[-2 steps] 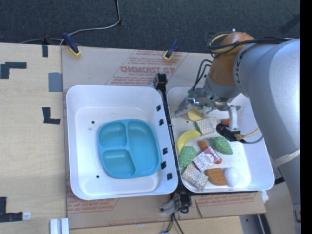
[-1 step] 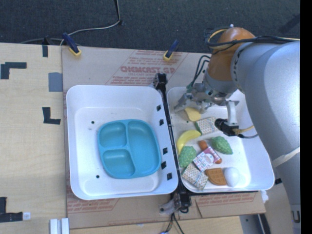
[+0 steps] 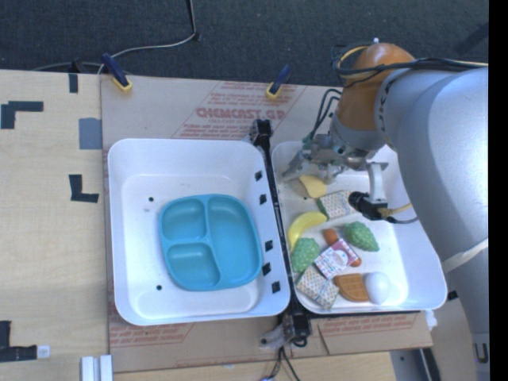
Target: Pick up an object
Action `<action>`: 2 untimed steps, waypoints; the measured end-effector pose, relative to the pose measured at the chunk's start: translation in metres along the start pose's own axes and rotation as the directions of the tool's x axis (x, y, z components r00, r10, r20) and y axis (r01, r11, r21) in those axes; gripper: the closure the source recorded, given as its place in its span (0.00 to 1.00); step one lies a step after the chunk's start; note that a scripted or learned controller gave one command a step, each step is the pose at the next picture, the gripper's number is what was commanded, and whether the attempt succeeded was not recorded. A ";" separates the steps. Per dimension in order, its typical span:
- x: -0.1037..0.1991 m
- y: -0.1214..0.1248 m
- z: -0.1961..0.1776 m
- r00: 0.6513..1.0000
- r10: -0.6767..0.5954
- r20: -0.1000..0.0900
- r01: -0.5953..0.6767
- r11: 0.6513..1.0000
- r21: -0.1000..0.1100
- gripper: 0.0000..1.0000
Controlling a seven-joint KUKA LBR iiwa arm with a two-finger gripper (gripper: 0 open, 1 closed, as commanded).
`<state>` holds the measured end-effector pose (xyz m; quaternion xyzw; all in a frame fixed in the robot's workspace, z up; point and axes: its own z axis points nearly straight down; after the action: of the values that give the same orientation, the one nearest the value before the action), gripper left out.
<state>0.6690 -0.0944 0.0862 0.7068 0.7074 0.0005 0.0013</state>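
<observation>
While the arm (image 3: 432,125) reaches in over the right bin (image 3: 413,288), I see the tool (image 3: 321,161) low at that bin's far left corner, just above a pale yellow wedge (image 3: 312,186). From this slant I cannot tell how the tool is set, and nothing shows as held.

The things to pick lie crowded along the right bin's left half and near edge. Next to the wedge is a small checked packet (image 3: 336,204); nearer to me a yellow banana (image 3: 304,228), then a green knobbly piece (image 3: 305,254) touching the left wall. Toward the middle sit a second green piece (image 3: 361,236), a red-and-white wrapper (image 3: 336,259) and a small orange piece (image 3: 331,236). At the near edge are another checked packet (image 3: 317,287), a brown flat piece (image 3: 351,287) and a white egg (image 3: 378,287).

I judge the wedge the likeliest target. It looks like light, stiff toy food with smooth faces, so it could slip; I would close across its flat sides, not its sloping edge. The nearby wall leaves little room.

The left bin (image 3: 127,213) carries a blue divided tray (image 3: 210,240).
</observation>
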 end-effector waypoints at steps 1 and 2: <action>0.000 0.000 0.000 1.000 -0.001 0.001 0.001 1.000 0.000 0.00; -0.005 -0.004 0.001 1.000 -0.001 0.001 0.001 1.000 0.001 0.00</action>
<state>0.6652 -0.0992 0.0854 0.7065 0.7077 -0.0001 0.0012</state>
